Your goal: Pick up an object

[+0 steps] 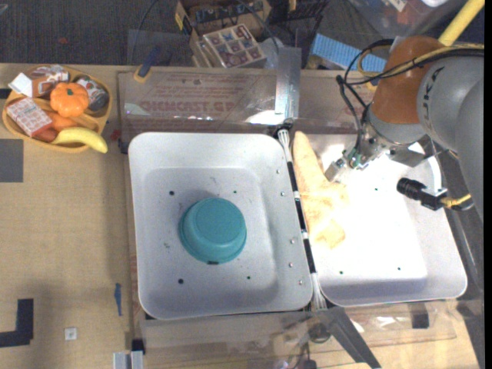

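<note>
The teal bowl sits mouth-down in the left bin, round, with no long axis. In the right bin, the yellow cloth hugs the 9 o'clock wall, running 12 to 6. The gripper hovers at its 3 o'clock; jaw state cannot be told. Best to descend squarely over the cloth's bunched middle.

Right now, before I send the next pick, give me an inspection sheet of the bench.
Surface: two white bins side by side, left bin and right bin.
Job's things: teal bowl upside down in the left bin; pale yellow cloth against the right bin's left wall.
Clutter: plate of toy food at far left of the bench.
Grippers: gripper low over the cloth's upper edge; finger state unclear.
Cables: black cables looping by the wrist.
Surroundings: boxes behind the bench.
</note>
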Controlling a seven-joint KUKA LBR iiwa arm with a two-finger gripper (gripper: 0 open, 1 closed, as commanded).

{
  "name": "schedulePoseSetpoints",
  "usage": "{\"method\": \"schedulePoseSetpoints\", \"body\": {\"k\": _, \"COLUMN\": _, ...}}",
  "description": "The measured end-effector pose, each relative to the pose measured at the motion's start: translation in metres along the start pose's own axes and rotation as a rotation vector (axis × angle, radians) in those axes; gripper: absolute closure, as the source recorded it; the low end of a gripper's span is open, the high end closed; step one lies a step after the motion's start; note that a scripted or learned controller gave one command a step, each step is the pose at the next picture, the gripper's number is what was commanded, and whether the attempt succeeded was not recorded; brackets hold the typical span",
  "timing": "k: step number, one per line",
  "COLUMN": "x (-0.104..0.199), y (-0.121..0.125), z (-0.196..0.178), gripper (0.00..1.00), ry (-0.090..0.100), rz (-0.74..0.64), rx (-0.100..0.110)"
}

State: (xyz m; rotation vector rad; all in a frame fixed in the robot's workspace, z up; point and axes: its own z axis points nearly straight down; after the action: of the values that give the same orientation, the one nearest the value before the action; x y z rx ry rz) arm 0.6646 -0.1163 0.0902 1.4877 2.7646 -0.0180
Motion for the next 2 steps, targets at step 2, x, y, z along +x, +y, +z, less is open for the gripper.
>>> {"method": "schedulePoseSetpoints", "body": {"k": 2, "x": 0.009, "y": 0.008, "z": -0.001, "gripper": 0.0, "ry": 0.008, "rz": 0.06, "rx": -0.004}}
